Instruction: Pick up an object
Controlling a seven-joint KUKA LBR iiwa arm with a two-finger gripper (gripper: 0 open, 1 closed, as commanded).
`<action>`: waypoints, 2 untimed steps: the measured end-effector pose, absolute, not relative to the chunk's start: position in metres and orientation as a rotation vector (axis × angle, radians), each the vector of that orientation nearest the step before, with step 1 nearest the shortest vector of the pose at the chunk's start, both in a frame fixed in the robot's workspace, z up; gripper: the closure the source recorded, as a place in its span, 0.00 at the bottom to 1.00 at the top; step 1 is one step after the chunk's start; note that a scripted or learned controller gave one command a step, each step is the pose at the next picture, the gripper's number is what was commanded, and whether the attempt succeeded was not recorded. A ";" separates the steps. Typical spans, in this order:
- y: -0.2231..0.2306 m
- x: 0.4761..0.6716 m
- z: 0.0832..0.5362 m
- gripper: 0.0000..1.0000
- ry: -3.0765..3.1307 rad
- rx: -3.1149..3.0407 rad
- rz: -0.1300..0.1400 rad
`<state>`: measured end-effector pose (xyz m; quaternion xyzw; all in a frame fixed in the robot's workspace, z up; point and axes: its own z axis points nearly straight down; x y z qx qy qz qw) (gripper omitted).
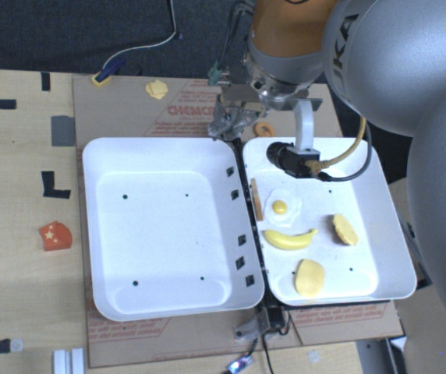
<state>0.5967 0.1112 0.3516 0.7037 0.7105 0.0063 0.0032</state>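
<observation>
Grey and bulky, the arm [379,45] filled the upper right, its orange band above the wrist, and reached down toward the far edge where the two bins met. Pale wood made up the desk [20,201], with a cardboard sheet under the bins. The left bin [98,162] lay beside the right bin [379,209], touching along their inner rims. The jaws [227,127] hung over that far seam, beyond the toy food; whether they were released or clenched could not be told, and nothing showed between them.

In the right bin lay the likely targets: a banana [289,239] near the middle, a fried egg [280,207] just beyond it, a yellow round piece [310,277] toward the near rim, and a smaller yellow piece [345,230] to the right. Judged by look, they were light, stiff plastic, probably slippery. The banana seemed best taken across its narrow middle; the flat egg would offer little to pinch.

On the desk, a small red piece [56,236] sat well left of the bins.
</observation>
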 end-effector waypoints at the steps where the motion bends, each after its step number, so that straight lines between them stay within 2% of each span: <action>1: 0.049 0.578 0.307 1.00 2.217 2.228 -0.010; 2: 0.124 0.573 0.312 1.00 2.232 2.215 0.000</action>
